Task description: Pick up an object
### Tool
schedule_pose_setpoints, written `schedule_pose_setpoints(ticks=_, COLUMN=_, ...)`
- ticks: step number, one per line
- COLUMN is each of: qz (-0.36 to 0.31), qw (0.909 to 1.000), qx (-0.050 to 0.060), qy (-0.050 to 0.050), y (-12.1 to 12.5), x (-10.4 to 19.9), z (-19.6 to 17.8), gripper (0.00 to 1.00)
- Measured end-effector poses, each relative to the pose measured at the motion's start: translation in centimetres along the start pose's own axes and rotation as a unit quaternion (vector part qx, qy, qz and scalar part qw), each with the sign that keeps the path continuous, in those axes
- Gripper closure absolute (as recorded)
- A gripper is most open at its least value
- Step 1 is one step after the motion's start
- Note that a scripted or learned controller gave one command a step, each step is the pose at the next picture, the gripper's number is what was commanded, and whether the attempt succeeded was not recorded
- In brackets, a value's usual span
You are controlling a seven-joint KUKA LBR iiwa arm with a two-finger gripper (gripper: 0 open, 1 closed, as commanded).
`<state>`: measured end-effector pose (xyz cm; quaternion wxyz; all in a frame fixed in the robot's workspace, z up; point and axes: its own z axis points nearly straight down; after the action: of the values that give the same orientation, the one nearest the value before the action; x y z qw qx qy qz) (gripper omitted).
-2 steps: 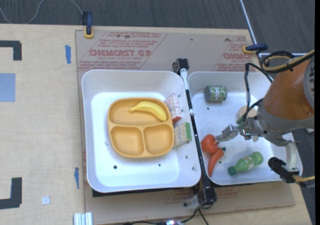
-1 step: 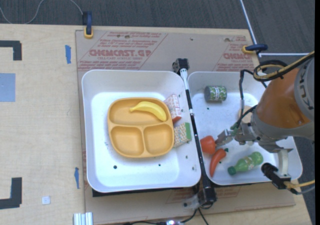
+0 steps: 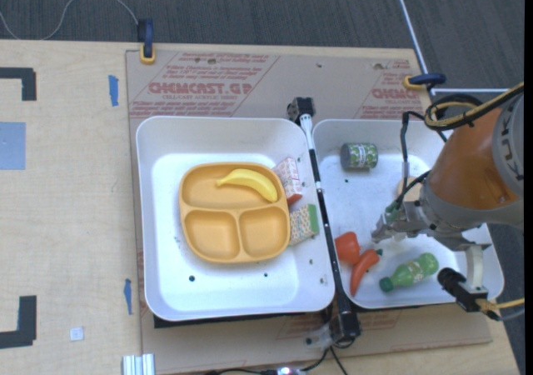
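The tool point(image 3: 391, 227) hung low in the right bin point(image 3: 466, 294); whether it was open or gripping anything could not be told. A carrot point(image 3: 363, 268) lay just beside it, a green bottle point(image 3: 410, 272) near. Best to centre over one item before closing.

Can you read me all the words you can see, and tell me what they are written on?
"CHEMCAST GP", red print, blurry, so the reading is my best guess: on the brown protective sheet behind the left bin.
The same red print, cut off by the right bin: on that sheet at the right.
Smaller red lines under both: too blurred to read.
Green can, green bottle, small packets: labels too small to read.
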<state>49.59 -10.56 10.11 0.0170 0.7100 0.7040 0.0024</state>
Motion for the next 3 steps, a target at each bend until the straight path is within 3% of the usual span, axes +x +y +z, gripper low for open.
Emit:
schedule_pose_setpoints(ticks=1, qz=-0.005, qw=0.9998, qx=0.013, qy=0.011, y=-1.4, x=7.4, z=-8.6, gripper=1.00)
schedule_pose_setpoints(ticks=2, qz=-0.005, qw=0.9999, qx=0.012, qy=0.011, y=-1.4, x=13.8, z=-10.0, gripper=1.00)
schedule_pose_setpoints(ticks=3, qz=-0.004, qw=0.9999, qx=0.012, qy=0.010, y=-1.4, x=5.5, z=-10.5, gripper=1.00)
